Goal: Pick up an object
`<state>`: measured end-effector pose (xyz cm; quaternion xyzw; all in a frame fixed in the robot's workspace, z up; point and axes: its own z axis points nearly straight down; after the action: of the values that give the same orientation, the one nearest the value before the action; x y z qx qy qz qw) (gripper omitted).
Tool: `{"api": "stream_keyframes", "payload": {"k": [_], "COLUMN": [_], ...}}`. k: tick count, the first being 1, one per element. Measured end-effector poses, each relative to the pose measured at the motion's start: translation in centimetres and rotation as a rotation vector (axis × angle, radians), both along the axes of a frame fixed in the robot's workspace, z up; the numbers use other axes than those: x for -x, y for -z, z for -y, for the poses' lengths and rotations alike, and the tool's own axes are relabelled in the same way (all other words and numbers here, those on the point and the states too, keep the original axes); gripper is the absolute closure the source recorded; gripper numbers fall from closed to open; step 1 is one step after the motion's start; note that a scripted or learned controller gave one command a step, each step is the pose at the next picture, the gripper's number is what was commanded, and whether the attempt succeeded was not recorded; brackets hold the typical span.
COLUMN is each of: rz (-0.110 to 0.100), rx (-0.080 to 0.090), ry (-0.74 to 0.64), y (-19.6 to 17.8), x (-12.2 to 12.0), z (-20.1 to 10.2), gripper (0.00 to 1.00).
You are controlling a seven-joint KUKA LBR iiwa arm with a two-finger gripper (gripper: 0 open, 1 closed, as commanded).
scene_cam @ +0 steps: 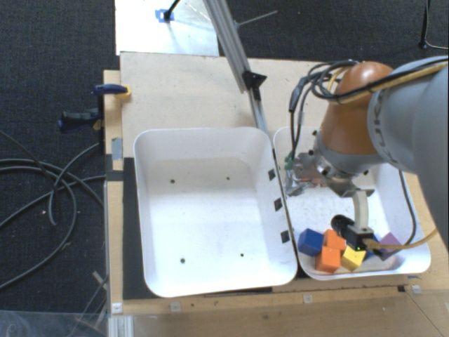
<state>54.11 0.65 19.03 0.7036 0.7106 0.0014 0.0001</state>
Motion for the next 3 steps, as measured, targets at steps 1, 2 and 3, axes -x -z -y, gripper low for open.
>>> {"api": "stream_keyframes", "payload": {"k": [1, 2, 3], "rz": [0.005, 0.003, -0.006], "rx": [0.004, 0.003, -0.002], "ry": [0.006, 0.009, -0.002], "y": [-0.1, -2.7, 0.2], "x": [-6.9, -7.7, -2.4], "z": [3.8, 6.8, -1.8], "gripper": [1.0, 1.0, 1.0]}}
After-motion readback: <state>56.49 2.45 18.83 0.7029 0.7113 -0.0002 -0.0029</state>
